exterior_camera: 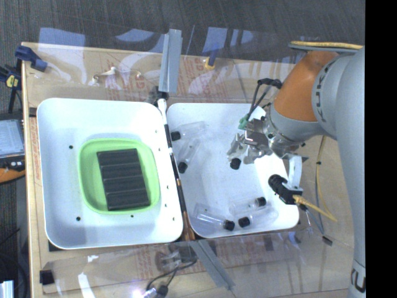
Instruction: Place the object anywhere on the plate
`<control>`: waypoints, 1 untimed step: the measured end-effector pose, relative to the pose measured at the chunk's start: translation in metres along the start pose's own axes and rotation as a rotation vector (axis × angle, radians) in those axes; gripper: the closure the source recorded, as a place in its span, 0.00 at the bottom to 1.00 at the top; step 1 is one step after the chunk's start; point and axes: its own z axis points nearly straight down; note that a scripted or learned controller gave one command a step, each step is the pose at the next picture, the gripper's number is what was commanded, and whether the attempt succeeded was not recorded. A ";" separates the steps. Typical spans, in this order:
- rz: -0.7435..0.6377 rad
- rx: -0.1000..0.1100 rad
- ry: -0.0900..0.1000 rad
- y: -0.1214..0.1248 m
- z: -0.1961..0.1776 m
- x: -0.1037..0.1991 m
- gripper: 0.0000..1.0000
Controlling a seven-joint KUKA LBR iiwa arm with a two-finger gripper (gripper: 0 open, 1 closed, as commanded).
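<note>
Holding left bin [56,166]: a green plate [89,166] at its centre, with a dark ribbed block [123,179] lying on it.
Right bin [211,185]: clear black-capped vials; two [186,148] near 9 o'clock, several [239,219] along 6 o'clock.
Gripper [239,157]: low over the right bin's middle, reaching in from 3 o'clock; fingers' state cannot be told.
Counter [124,73]: clear sheeting and clutter at 12 o'clock.

The arm [329,98] runs out of frame at three o'clock. The clear vials [214,217] at six o'clock in the right bin [205,113] are too faint to count.
</note>
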 end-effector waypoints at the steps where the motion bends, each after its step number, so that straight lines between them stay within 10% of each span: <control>1: -0.053 0.003 -0.001 -0.013 0.009 0.050 1.00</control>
